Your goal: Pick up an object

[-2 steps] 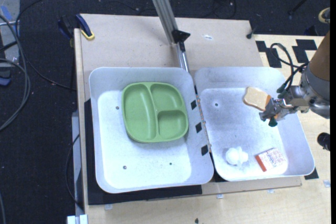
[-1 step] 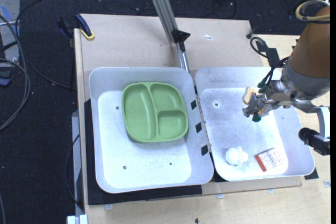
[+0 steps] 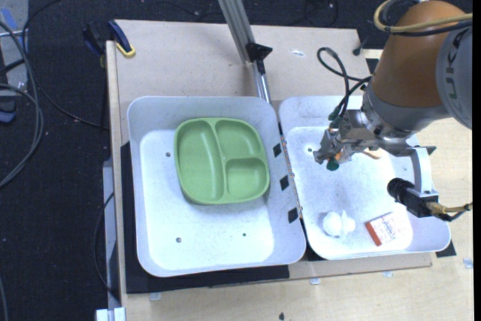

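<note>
My gripper (image 3: 331,159) hangs over the upper left part of the right bin (image 3: 301,113), with the grey and orange arm behind it to the right. A small white lumpy object (image 3: 338,224) lies near the bin's front, below the gripper and apart from it. A red and white packet (image 3: 388,229) lies to the right of the white object. Nothing shows in the gripper's grasp.
The left bin (image 3: 150,162) holds a green divided plate (image 3: 222,159) in its upper middle. A slanted metal pole (image 3: 234,4) ends at the gap between the bins. A black fitting with a cable (image 3: 406,193) hangs off the arm over the right bin.
</note>
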`<action>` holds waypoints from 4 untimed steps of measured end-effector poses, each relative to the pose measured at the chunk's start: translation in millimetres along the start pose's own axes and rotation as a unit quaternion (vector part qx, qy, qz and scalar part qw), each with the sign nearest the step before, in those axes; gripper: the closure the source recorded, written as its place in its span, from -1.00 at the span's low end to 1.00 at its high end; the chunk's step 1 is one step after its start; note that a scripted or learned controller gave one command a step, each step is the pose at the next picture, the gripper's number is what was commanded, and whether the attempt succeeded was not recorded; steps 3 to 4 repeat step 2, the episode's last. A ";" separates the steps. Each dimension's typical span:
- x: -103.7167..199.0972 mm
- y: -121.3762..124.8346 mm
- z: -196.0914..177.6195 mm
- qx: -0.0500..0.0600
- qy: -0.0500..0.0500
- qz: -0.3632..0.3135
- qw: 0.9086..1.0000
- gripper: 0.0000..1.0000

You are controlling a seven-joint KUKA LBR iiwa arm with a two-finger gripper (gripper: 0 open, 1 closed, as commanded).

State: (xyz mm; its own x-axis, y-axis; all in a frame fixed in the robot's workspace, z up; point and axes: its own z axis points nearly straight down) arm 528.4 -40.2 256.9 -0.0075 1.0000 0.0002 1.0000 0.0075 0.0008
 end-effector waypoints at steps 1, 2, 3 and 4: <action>55.2 6.5 13.9 0.001 0.001 0.000 1.000 1.00; 100.3 24.9 10.6 0.000 0.001 0.000 1.000 1.00; 100.3 24.9 10.6 0.000 0.001 0.000 1.000 1.00; 100.3 24.9 10.6 0.000 0.001 0.000 1.000 1.00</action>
